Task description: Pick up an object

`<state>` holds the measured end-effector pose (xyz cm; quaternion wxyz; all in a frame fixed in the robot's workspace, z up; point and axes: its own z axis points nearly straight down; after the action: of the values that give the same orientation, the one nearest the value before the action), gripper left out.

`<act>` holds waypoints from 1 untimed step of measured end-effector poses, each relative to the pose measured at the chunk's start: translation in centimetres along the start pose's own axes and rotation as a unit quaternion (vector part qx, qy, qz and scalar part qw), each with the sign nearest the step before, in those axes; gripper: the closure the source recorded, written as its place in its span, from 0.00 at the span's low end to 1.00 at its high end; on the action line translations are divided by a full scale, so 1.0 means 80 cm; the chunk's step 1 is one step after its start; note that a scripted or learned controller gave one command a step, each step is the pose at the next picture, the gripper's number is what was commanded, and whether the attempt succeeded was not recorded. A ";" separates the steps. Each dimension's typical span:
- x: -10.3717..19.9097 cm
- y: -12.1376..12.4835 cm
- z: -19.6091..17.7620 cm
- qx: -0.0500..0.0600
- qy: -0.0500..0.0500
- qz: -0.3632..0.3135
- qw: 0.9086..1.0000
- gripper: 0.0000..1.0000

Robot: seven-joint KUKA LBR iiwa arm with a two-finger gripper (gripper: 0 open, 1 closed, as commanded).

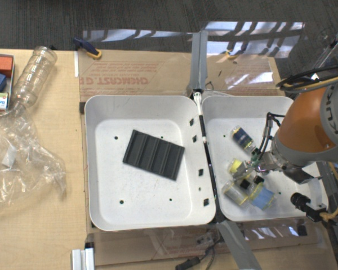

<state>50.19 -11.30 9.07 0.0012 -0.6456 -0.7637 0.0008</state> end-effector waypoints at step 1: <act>-0.001 -0.001 -0.010 0.001 0.000 0.001 1.000 1.00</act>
<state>50.13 -11.38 9.88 0.0021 -0.6465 -0.7629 0.0015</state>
